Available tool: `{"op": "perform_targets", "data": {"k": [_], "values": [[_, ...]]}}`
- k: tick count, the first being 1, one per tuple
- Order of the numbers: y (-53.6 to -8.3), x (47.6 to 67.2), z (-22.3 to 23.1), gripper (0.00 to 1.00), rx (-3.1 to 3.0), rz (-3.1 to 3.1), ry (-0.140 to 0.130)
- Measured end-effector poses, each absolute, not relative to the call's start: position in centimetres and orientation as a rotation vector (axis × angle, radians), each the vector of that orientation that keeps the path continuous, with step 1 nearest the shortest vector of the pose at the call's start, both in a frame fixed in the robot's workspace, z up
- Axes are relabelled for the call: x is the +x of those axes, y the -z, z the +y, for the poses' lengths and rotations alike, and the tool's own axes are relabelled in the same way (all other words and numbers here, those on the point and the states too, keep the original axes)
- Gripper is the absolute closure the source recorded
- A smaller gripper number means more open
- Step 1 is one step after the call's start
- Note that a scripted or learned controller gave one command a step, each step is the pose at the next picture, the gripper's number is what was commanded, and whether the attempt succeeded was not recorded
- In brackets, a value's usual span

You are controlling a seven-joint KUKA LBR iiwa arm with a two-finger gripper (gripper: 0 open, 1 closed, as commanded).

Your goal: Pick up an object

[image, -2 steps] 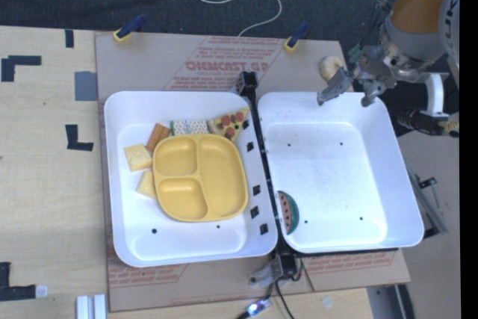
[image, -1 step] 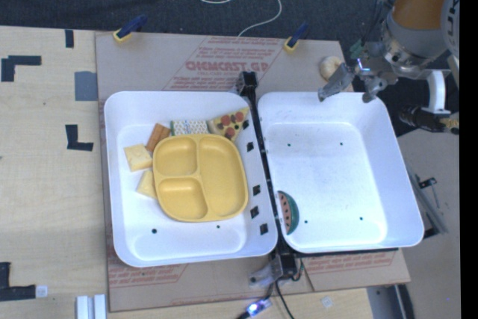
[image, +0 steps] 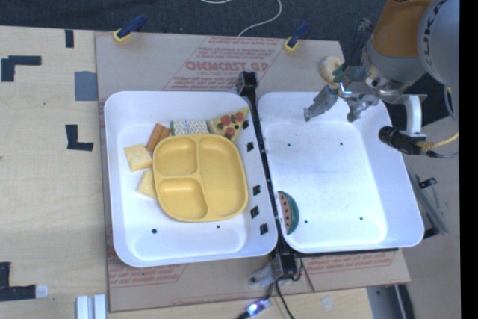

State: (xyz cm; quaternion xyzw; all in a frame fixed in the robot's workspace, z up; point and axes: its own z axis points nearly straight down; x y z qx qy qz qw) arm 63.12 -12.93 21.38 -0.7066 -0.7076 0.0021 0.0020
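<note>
My gripper [image: 332, 113] hangs over the far right part of the right bin [image: 373, 183], open, its two dark fingers spread apart with nothing between them. A watermelon slice [image: 287, 211] lies against the right bin's left wall, near the front, well away from the gripper. In the left bin [image: 123, 235] a yellow divided plate [image: 200, 177] lies in the middle. Behind and left of it are a pale cracker [image: 137, 157], a brown toast piece [image: 157, 135], a pizza slice [image: 228, 122] and a speckled flat piece [image: 189, 128].
The bins rest on a cardboard sheet [image: 216, 63] held by yellow and blue clamps [image: 130, 28]. A white cable [image: 239, 0] loops behind the bins. A black divider strip [image: 258, 160] runs between the bins. The arm's orange band [image: 407, 7] stands at the upper right.
</note>
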Motion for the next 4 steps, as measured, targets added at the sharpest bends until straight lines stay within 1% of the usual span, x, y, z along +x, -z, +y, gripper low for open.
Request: {"op": "perform_targets", "data": {"k": [1, 2, 3, 4], "values": [[-16.8, 63.6, -12.7, 0.0, -2.216, -2.222, -0.007], [-12.2, 63.2, -13.2, 0.0, -2.218, -2.22, -0.007], [-8.2, 63.2, -13.1, 0.0, -2.218, -2.223, -0.005], [-9.5, 63.3, -13.1, 1.0, -2.219, -2.225, -0.002]]}}
